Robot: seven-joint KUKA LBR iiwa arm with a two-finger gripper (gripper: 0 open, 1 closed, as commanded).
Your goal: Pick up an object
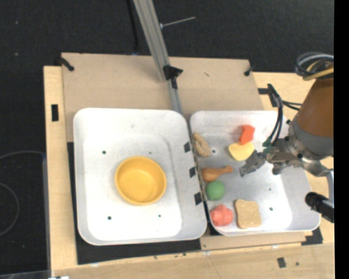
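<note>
camera view looks down at a slant on a tan bench [134, 80] carrying two shallow white bins side by side. we see the left bin [99, 132] with a yellow bowl [141, 180] sitting upright near its middle. the right bin [221, 124] holds several small things: an orange-red piece [246, 133] near the top, with a pale yellow piece [240, 151] touching it just below; a beige lump [201, 146] against the left wall; a brown drumstick shape [216, 172] below that; a green ball [216, 189] just under the drumstick; a pink-red lump [222, 215] near the bottom edge; and a tan slice like bread [248, 213] just beside the pink-red lump.

we see the grey arm with its orange band [318, 106] reaching in from the right over the right bin. its claw [251, 164] hangs just below and right of the pale yellow piece, close to it, with nothing visible between the fingers. we cannot tell whether the claw is spread or pressed together, as the dark fingers blur into one shape. a metal pole [154, 36] runs diagonally from the top of the scene down to the gap between the bins.
</note>
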